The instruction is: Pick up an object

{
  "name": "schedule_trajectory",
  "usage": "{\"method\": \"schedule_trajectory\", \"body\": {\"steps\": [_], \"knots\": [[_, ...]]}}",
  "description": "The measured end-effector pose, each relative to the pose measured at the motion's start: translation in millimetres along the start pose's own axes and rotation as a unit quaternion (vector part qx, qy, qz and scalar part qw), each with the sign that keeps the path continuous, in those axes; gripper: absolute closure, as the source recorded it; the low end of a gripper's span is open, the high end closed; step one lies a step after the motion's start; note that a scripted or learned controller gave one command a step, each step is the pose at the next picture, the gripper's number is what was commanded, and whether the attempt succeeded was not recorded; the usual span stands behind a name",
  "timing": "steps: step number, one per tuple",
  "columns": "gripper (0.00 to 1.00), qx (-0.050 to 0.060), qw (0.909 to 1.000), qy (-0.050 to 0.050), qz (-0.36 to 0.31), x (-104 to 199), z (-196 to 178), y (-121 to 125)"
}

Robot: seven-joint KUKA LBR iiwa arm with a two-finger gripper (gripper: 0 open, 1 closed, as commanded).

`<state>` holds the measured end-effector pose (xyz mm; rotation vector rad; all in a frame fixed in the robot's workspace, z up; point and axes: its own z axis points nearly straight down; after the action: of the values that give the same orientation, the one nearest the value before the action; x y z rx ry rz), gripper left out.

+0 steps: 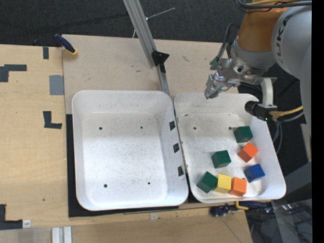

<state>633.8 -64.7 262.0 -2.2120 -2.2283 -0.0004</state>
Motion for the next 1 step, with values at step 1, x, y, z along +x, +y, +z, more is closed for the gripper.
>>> {"method": "schedule_trajectory", "body": {"steps": [1], "knots": [[1.00,0.000,1.0000,0.000,0.000,47.7,-0.2,5.6]]}}
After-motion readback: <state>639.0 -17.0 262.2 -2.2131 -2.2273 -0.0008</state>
